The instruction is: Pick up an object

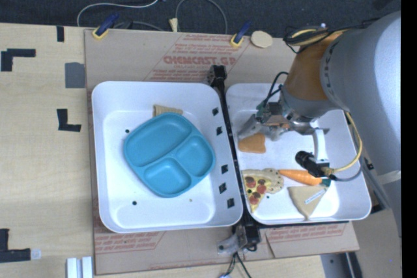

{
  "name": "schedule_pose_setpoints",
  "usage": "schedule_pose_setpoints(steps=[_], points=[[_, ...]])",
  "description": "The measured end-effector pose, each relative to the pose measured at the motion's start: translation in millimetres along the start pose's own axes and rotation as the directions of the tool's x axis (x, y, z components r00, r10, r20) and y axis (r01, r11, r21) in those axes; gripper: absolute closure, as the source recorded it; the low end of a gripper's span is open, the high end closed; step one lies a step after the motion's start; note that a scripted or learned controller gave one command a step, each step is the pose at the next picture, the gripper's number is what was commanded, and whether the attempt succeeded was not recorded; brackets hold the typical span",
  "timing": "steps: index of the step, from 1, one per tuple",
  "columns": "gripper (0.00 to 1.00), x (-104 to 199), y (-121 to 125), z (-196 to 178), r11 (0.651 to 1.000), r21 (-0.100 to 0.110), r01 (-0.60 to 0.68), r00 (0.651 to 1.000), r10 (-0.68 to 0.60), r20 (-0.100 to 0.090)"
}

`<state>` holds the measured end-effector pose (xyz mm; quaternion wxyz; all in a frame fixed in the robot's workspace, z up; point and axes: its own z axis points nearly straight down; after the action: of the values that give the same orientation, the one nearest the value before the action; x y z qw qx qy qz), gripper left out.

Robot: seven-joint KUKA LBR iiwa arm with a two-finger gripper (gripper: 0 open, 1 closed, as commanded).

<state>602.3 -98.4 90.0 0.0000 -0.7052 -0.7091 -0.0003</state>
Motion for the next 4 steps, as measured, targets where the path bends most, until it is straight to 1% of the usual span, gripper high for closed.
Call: schedule_pose_setpoints(steps=[1, 2, 3, 4], points=[[0.0, -2.7, -11.6, 3.0, 1.0, -0.007, -0.003, 1.0, 0.003, 0.002], [1.0, -3.1, -9.1, -11.3, 1.0, -0.013, -0.003, 1.0, 0.003, 0.002], [1.0, 52.6, -30.7, -100.0, 1.0, -0.006, 0.001, 1.0, -0.001, -0.001], [0.0, 49.2, -31.9, -94.0, 1.0, 0.002, -0.004, 1.0, 0.004, 0.0]])
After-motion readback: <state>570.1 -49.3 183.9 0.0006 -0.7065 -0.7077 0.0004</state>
